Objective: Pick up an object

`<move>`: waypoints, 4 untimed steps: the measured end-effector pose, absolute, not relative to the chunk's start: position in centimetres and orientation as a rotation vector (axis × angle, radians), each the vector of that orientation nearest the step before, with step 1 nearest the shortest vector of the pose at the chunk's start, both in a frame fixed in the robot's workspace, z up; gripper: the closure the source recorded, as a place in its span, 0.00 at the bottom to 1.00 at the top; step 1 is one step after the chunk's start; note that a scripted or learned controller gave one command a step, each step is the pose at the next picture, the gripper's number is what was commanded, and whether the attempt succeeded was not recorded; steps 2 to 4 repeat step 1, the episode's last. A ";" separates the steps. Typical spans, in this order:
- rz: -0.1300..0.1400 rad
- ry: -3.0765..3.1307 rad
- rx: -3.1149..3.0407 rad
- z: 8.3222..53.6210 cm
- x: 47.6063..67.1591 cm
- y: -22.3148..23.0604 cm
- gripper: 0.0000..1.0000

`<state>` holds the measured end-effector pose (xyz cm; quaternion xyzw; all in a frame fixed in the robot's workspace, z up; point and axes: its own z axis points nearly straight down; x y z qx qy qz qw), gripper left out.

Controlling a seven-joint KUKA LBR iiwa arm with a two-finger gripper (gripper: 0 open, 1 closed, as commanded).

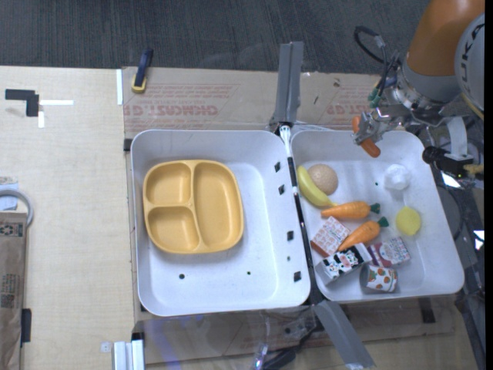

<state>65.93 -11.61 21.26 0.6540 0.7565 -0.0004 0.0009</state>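
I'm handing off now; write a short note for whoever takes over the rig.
Gripper: raised over the right bin's back edge, shut on a small orange-red item.
In that bin: banana, two carrots, yellow lemon, small cartons.
Left bin: yellow divided plate.
Done: an object is gripped and seems lifted.
Left: confirm the hold.

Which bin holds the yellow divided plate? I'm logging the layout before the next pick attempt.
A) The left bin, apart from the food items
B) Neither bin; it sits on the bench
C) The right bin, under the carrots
A: the yellow divided plate lies flat in the left bin, while the carrots, the banana and the other small items lie in the right bin.
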 end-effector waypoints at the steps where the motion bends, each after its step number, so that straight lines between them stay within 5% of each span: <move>1: -0.001 2.610 1.742 23.1 65.9 -17.0 1.00; 4: -0.001 2.610 1.742 23.1 65.9 -17.0 1.00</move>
